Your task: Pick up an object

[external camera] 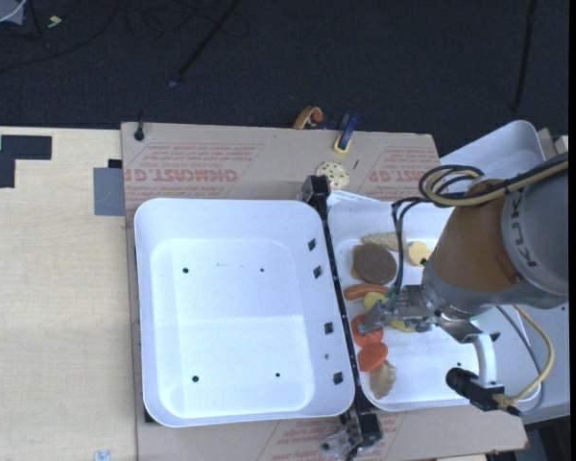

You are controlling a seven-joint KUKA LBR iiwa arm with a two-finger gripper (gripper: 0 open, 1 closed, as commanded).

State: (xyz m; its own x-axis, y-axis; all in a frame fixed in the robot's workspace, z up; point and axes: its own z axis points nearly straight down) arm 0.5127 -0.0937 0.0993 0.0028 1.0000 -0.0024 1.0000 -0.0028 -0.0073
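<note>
1. Left bin [232, 310]: a shallow white tray resting on the cardboard-covered surface [221, 166], its floor marked by a few small dark dots.
2. Divider: the two bins sit side by side, their inner rims touching along a black clipped seam [331, 296].
3. Right bin [418, 392]: it carries a cluster of small objects near its left wall. From the far end these are a pale tan piece [382, 243], a round brown disc [373, 263], a small yellow item [419, 253], an orange-red strip [365, 292], a yellow piece [374, 302], an orange-red piece [371, 353] and a beige lump [382, 379].
4. My hand [386, 313]: it hangs low over the middle of that cluster, just beside the yellow piece and above the orange-red piece. I cannot tell whether my fingers are apart or together, nor whether they touch any object; the view is too small and cluttered there.
5. My arm [480, 248]: the orange band and grey link cover the right part of the right bin, with black cable looped above.
</note>
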